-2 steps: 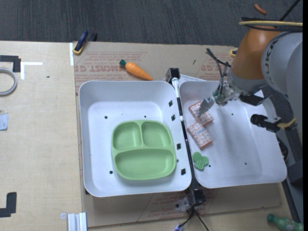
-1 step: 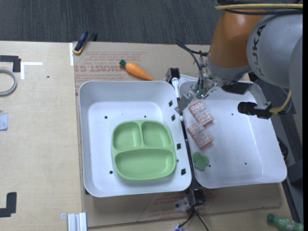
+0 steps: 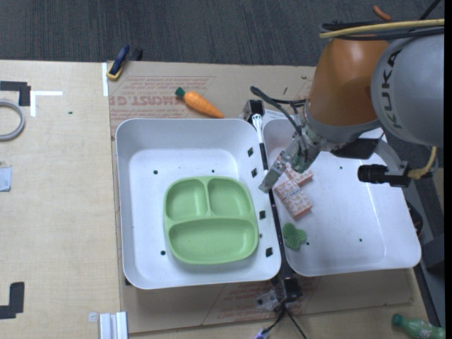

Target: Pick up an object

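- Nearest the camera: grey arm with its orange band, reaching in from the right of the frame and down over the right bin.
- Gripper sits low over the left part of the right bin, close to the wall shared with the left bin.
- Small pink-and-white box is tilted, its upper end right at the gripper's tip, its lower end apparently on the bin floor.
- Fingers: cannot tell whether apart, together or clamped on the box; tip too small and cluttered with cable.
- Small green piece lies on the right bin floor, lower centre, just below the box.
- Green divided plate lies flat in the left bin, untouched.
- Toy carrot lies on the bench above the left bin, upper centre.
- Progress, my judgement: approach done, the box looks like the target. Nothing clearly off the floor; a secure grip and the lift remain.
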Robot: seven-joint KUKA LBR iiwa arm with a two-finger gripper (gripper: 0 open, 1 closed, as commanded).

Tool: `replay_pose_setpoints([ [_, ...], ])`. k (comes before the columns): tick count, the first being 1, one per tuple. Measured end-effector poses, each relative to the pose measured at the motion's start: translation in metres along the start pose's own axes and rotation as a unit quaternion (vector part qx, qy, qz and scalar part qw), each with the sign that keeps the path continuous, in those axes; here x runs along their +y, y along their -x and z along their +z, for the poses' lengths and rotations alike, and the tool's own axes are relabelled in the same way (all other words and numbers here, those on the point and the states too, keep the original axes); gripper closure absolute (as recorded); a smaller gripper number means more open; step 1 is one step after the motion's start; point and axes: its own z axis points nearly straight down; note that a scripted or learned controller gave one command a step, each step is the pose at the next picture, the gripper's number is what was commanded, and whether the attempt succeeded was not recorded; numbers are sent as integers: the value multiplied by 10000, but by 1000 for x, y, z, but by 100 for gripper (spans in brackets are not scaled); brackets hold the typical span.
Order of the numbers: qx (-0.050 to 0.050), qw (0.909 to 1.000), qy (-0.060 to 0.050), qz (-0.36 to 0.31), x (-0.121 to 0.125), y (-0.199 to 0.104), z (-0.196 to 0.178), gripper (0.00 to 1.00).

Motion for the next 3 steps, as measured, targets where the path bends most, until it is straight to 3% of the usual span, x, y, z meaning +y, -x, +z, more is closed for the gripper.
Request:
replay_pose_setpoints([
  [1, -1, 9958, 3, -911, 5, -73, 0, 0],
  [2, -1, 9903, 3, -1389, -16, -87, 0, 0],
  [3, -18, 9905, 17, -1372, -15, -85, -10, 100],
])
